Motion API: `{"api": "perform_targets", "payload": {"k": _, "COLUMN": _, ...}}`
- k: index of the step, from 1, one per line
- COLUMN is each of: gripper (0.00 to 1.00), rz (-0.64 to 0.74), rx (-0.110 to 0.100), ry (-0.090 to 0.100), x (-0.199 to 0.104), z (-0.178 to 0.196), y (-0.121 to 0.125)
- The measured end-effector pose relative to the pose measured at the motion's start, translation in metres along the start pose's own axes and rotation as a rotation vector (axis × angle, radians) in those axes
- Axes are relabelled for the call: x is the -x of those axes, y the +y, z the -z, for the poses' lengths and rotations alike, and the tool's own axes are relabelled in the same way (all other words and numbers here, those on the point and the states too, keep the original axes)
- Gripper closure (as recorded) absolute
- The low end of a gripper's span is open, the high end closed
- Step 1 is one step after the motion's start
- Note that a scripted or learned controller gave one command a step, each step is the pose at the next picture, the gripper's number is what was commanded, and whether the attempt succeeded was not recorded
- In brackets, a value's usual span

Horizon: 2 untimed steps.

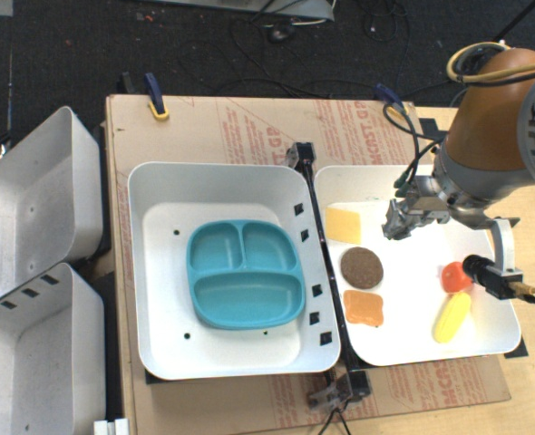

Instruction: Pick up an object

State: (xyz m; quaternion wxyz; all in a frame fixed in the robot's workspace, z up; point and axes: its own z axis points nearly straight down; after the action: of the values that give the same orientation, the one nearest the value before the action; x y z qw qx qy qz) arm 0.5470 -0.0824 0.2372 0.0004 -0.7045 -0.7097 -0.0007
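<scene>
The right bin (403, 356) holds a pale yellow square slab (344, 225), a brown round disc (362, 267), an orange chunk (364, 309), a yellow oblong piece (452, 318) and a red-orange piece (455, 277). My gripper (396, 227) hangs over the upper middle of this bin, to the right of the yellow slab and above the brown disc. I see nothing between its fingers. How far apart they stand is unclear from this angle.
The left bin (159, 188) holds a teal divided plate (246, 274). Two spare white bins (32, 243) lie off the bench at the left. A black divider (320, 243) runs between the two bins.
</scene>
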Motion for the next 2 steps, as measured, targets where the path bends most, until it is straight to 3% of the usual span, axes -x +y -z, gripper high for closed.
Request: {"api": "perform_targets", "payload": {"k": 2, "gripper": 1.00, "rz": 0.002, "rx": -0.002, "ry": 0.001, "x": -0.111, "z": 0.008, "y": -0.007}}
